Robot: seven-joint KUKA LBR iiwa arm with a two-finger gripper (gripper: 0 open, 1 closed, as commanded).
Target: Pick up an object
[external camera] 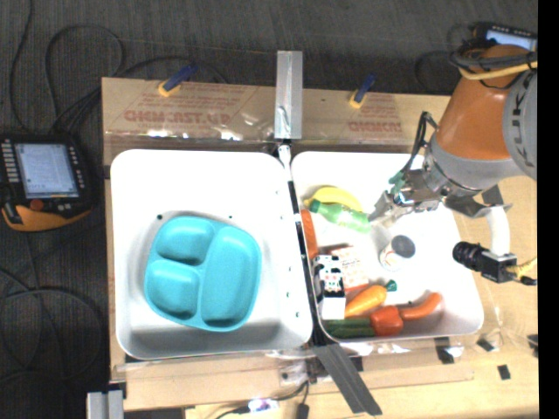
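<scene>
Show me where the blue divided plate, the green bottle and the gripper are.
blue divided plate [203, 271]: camera view, on the ridge between its compartments.
green bottle [339, 214]: camera view, on the middle of its body.
gripper [390, 203]: camera view, at its fingertip end.

The arm [489, 120] is cut off by the right edge, so its base is out of view. The gripper [395, 201] is too small and cluttered to read. A green bottle [341, 215] covers part of the banana [334, 196]. The print on the small carton [336, 273] is too small to read. The vegetables [384, 311] overlap along the right bin's [463, 312] near wall, hiding each other's ends.
</scene>
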